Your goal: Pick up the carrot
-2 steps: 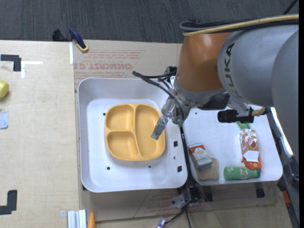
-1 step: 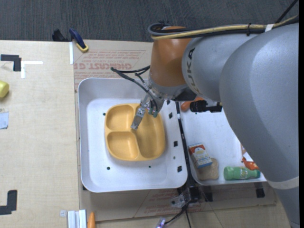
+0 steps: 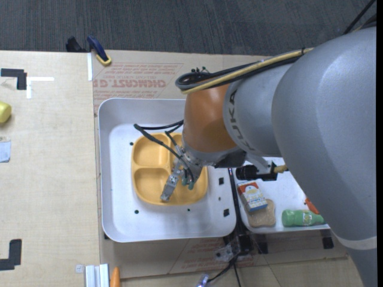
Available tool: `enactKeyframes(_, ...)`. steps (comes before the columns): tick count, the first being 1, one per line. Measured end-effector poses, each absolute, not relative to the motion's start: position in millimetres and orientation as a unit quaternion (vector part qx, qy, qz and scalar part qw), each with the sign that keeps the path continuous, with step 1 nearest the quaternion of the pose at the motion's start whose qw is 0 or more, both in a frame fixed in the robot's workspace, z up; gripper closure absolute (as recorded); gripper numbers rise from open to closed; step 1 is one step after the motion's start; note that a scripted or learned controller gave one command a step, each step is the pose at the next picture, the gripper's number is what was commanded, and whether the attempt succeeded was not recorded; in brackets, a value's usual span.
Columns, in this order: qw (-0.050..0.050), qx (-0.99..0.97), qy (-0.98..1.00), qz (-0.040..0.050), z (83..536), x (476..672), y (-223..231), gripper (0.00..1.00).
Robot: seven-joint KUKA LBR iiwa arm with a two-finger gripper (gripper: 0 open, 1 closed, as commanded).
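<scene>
A small orange tip that may be the carrot [image 3: 309, 206] peeks out at the right bin's [image 3: 290, 184] far right, mostly hidden under the arm. My gripper [image 3: 178, 187] hangs low over the yellow divided plate [image 3: 146, 160] in the left bin [image 3: 111, 178], far left of that orange tip. Its two fingers [image 3: 169, 190] stand apart, open, with nothing between them.
In the right bin lie a small red-and-blue carton [image 3: 254, 197], a brown bread-like piece [image 3: 261, 216] and a green bottle [image 3: 302, 218]. The big grey arm covers much of that bin. A yellow object [image 3: 3, 112] sits on the bench at far left.
</scene>
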State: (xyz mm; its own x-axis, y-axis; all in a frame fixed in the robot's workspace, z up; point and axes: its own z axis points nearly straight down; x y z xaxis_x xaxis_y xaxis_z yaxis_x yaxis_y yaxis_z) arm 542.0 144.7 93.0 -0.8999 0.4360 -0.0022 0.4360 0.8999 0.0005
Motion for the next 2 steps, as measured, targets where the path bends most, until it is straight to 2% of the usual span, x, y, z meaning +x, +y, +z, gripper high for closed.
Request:
enactKeyframes(1, 0.007, 0.227, 0.974, -0.0002, 105, 546.2, 141, 1.00)
enactKeyframes(2, 0.001, 0.325, 0.946, -0.0004, 168, 505.9, 167, 1.00)
